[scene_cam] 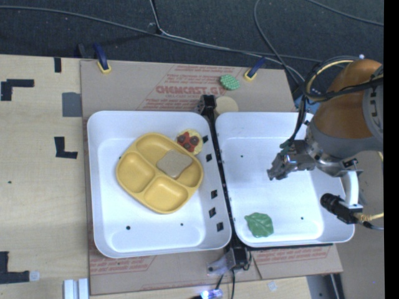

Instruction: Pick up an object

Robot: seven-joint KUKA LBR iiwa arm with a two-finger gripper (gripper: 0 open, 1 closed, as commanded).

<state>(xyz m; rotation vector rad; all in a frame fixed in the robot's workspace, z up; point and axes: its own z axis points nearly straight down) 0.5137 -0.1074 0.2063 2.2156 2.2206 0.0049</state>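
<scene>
1. From my remote seat, the gripper [278, 170] hangs over the right bin [249, 143] with nothing between its fingers, as far as I can see. Open or closed? Honestly can't tell at this angle.
2. Closest target is the green lump [259, 224], down at about 7 o'clock from the gripper, near the bin's front wall.
3. I'd call this the approach step. Next it needs to swing toward 7 o'clock, line up over the lump and drop.
4. Left bin [100, 185] has a yellow divided plate [146, 176] carrying a tan square [174, 163].

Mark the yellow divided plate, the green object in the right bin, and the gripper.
yellow divided plate [134, 167]: camera view, left compartment.
green object [259, 224]: camera view, its middle.
gripper [278, 170]: camera view, tip.
</scene>
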